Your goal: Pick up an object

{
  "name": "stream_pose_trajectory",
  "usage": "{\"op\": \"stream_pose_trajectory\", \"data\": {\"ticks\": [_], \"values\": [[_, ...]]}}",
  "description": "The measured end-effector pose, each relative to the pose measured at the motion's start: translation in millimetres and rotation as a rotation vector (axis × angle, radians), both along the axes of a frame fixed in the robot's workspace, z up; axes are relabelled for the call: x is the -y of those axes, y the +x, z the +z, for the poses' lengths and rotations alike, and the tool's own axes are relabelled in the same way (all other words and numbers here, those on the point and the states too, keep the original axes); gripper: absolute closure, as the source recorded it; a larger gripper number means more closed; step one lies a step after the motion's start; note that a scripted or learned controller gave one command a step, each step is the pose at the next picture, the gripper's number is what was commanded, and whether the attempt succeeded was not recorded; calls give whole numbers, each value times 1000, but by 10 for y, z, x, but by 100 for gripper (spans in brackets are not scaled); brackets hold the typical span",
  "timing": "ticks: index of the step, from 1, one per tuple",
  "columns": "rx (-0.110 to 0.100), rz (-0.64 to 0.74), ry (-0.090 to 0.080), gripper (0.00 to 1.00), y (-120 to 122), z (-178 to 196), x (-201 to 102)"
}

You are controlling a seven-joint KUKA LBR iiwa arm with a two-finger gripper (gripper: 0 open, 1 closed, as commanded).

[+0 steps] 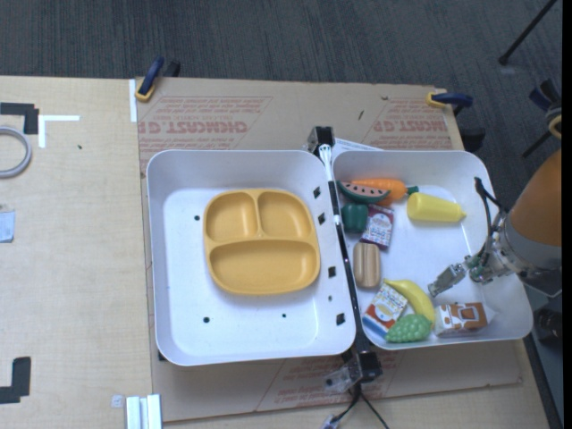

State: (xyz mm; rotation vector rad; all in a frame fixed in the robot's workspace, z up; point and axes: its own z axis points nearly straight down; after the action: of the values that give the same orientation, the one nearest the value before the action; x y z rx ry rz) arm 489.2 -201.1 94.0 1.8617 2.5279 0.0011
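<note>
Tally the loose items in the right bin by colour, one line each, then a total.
Yellow: 2, a yellow corn-like toy and a yellow banana
Green: 2, a dark green pepper and green grapes
Tan: 1, a tan bread roll
Multicoloured: 4
Total: 9

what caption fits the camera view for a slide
Pincer hovers in right bin near banana; yellow plate in left bin.
</note>
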Motion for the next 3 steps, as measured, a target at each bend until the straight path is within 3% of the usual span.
{"op": "stream_pose_trajectory", "data": {"ticks": [1,2,3], "values": [[3,-3,-1,100,14,100,3],[1,-168,0,100,214,1106,-458],[0,-147,1,100,184,1772,-1914]]}}
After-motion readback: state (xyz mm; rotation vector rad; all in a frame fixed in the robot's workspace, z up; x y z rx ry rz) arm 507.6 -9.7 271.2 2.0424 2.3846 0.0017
